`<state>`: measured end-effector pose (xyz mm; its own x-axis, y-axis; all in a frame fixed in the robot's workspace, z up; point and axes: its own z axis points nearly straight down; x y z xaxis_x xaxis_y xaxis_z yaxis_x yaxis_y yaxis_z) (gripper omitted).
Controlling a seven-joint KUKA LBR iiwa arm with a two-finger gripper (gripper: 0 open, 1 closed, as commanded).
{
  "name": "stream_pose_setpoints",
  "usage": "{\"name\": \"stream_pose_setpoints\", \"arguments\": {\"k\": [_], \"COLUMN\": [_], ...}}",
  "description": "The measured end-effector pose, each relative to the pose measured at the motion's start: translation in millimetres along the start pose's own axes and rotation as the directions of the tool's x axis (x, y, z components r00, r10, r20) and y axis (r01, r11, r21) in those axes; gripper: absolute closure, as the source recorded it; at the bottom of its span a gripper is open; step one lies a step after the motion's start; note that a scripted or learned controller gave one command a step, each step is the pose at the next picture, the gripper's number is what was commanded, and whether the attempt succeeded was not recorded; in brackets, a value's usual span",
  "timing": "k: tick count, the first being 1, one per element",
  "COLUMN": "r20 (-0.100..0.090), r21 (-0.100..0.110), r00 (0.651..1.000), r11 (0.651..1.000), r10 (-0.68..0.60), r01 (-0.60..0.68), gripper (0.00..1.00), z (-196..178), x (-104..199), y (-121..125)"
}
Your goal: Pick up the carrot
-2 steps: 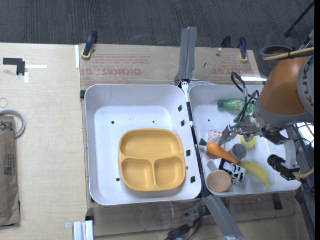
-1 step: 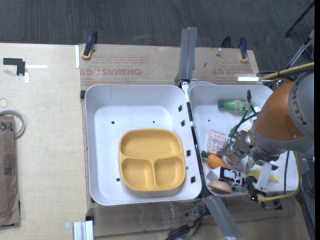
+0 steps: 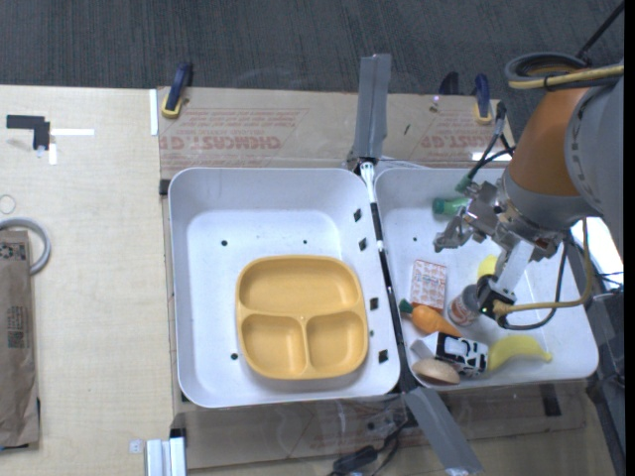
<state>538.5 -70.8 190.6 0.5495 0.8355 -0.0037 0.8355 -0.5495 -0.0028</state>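
The carrot [image 3: 428,317], orange with a small green tip at its left end, lies in the right bin [image 3: 397,201] near the bin's left wall, towards the front. My gripper [image 3: 455,233] hangs over the middle of the same bin, behind the carrot and a little to its right, with a clear gap between them. Nothing shows held in the gripper.
Around the carrot lie a pink patterned card [image 3: 429,281] just behind it, and a black-and-white item [image 3: 462,352], a tan round piece [image 3: 435,370] and a yellow banana [image 3: 517,350] in front. A green item [image 3: 448,205] lies at the back. The left bin [image 3: 189,266] holds a yellow divided plate [image 3: 260,284].
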Motion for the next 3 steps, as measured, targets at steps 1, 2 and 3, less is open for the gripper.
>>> {"name": "stream_pose_setpoints", "arguments": {"k": [1, 2, 3], "r20": [-0.001, -0.001, -0.001], "r21": [0.000, -0.001, -0.001], "r00": [0.961, 0.897, 0.897], "r11": [0.961, 0.897, 0.897], "r10": [-0.275, -0.443, -0.443], "r01": [0.275, 0.443, 0.443], "gripper": [0.00, 0.00, 0.00], "z": [-0.1, 0.2, 0.2], "x": [23.9, -30.9, -30.9], "y": [-30.2, -53.1, -53.1]}}
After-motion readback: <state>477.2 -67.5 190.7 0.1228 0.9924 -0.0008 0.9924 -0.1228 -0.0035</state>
